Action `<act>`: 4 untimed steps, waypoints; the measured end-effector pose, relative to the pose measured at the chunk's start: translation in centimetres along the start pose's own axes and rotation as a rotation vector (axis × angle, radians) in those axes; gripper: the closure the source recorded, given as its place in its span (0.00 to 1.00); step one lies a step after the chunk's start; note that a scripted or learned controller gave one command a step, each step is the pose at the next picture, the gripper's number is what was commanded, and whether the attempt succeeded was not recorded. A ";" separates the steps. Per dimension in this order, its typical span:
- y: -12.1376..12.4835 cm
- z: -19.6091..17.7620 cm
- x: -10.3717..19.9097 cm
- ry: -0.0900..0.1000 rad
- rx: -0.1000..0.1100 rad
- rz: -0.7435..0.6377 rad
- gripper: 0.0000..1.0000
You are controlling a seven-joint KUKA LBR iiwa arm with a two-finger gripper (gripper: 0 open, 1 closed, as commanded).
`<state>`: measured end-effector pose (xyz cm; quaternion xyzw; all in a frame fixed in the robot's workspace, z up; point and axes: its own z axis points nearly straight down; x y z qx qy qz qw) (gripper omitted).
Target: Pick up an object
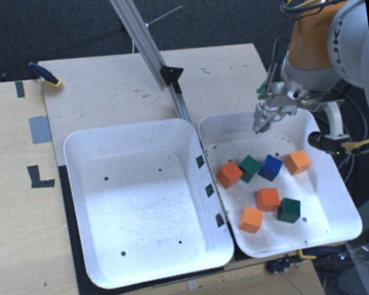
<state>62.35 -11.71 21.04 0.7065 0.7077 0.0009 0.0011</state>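
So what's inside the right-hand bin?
Seven cubes lie in the right bin: four orange, two green, one blue. The gripper hovers over its far end, covering a bit of floor.

1 fixed camera above the bench, looking down at a slant, both white bins [69,149] in frame

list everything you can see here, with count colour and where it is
orange blocks: 4, orange, right bin, spread among the others
green blocks: 2, dark green, right bin, one in the upper row, one lower right
blue block: 1, blue, right bin, upper row
bins: 2, white, side by side on the bench
clamp: 1, blue and yellow, upper left of the bench
metal rail: 1, grey, slanting down to the bins
arm: 1, grey with orange band, from the right
gripper: 1, above the right bin's far edge
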 end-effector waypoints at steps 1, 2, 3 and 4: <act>-1.9 -1.4 5.2 0.002 0.004 -0.004 1.00; -3.2 -1.3 9.4 0.002 0.005 -0.004 1.00; -5.7 -0.7 13.6 0.001 0.007 -0.003 1.00; -6.9 -1.2 19.1 0.002 0.005 -0.006 1.00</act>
